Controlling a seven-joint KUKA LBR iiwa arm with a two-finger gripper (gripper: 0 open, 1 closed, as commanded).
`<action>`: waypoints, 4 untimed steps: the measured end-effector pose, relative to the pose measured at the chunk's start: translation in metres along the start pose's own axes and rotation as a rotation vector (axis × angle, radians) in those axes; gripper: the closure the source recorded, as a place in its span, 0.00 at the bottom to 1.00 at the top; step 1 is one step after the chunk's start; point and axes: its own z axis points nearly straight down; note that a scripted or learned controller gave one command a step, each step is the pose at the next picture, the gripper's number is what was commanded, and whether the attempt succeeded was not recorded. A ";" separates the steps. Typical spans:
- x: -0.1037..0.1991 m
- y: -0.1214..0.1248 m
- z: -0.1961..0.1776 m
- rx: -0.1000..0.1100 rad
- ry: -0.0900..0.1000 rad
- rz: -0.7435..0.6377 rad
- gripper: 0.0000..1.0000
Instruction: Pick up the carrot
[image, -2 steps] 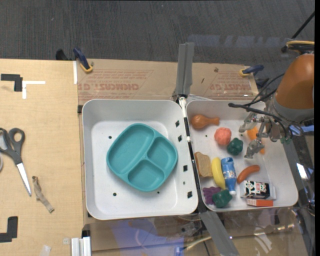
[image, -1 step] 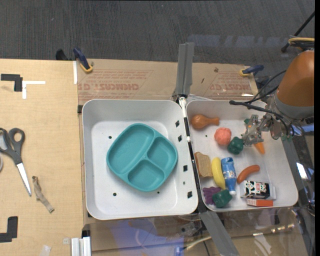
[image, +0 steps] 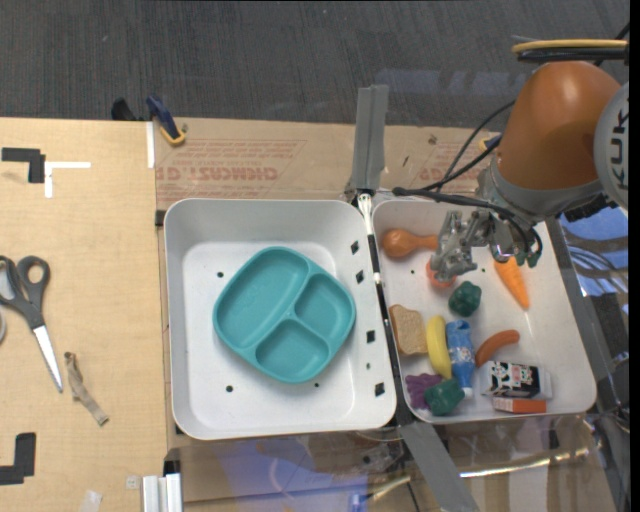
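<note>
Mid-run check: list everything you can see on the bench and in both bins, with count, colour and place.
divided plate: 1, teal, middle of left bin
carrot: 1, orange, right bin, upper right
drumstick-shaped toy: 1, orange-brown, right bin, top left
dark green lump: 1, right bin, centre
bread slice: 1, tan, right bin, left side
banana: 1, yellow, beside the bread
blue bottle: 1, right of the banana
sausage: 1, red-orange, right bin
milk carton: 1, white and black, lower right
grapes: 1 bunch, purple, lower left
scissors: 1, grey, bench, far left
arm: 1, orange and grey
jaws: grey, low in the right bin, left of the carrot
</note>
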 end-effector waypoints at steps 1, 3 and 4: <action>0.010 -0.058 -0.044 0.002 0.001 -0.081 1.00; -0.027 -0.116 0.100 0.002 0.000 -0.129 0.00; -0.029 -0.116 0.089 0.003 -0.006 -0.129 1.00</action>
